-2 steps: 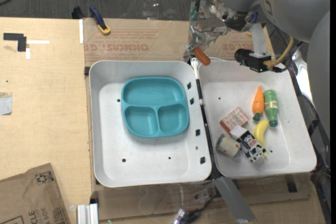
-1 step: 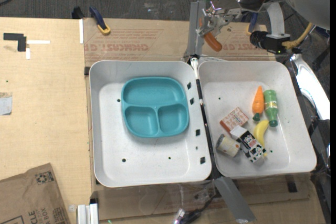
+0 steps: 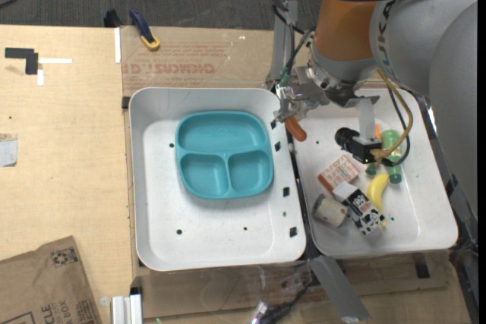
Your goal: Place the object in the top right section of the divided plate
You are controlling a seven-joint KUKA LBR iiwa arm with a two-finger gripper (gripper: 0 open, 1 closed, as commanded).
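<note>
Orange object point(image 3: 296, 130), small and stubby, hangs slantwise below the gripper point(image 3: 291, 112), right over the divide where the two white bins meet. Its upper end disappears into the fingers, so the gripper looks closed on it, though the fingers are small and partly lost against the arm's hardware, and the grip cannot be read finely.

The divided plate point(image 3: 225, 154), teal, lies in the left bin point(image 3: 152, 186), toward that bin's far right corner. In this view its one broad section runs along the far side and two smaller sections sit on the near side. Which part counts as top right is my reading: probably the right end of the plate's far side, or the right-hand small section if the far one is taken as a single compartment.

The right bin point(image 3: 433, 228) holds the remaining clutter: a banana point(image 3: 377, 187), a green piece point(image 3: 389, 139), a small carton point(image 3: 338, 172) and a black-and-white item point(image 3: 363, 210).

The step in hand seems to be the carry from pick to plate. The next move calls for a short travel left across the left bin's right wall, then a descent and release over the chosen section.
</note>
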